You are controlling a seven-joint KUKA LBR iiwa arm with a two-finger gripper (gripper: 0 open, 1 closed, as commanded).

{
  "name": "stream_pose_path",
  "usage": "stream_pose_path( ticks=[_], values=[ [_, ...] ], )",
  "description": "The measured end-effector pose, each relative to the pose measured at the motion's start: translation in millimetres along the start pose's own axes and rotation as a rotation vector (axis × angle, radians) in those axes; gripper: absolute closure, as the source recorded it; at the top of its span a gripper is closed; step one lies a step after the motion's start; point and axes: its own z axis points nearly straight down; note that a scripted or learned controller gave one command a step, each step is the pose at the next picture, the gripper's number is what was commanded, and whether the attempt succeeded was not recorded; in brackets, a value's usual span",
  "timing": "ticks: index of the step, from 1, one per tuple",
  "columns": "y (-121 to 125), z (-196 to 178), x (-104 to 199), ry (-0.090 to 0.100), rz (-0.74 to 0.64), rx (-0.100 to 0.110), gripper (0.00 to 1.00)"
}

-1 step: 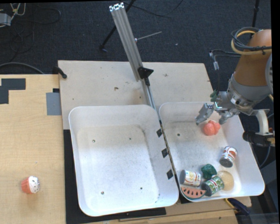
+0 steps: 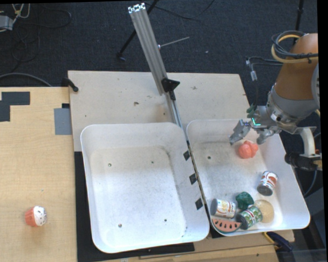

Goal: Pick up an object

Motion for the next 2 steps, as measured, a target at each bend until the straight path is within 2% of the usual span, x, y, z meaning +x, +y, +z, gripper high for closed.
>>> stream_pose_path(
  ticks=[1,2],
  values=[
    [9.5,54.0,2.2,0.000,-0.003,0.005,0.00],
    [4.3,98.4,4.0,0.001,0.001,0.005,0.00]
  ],
)
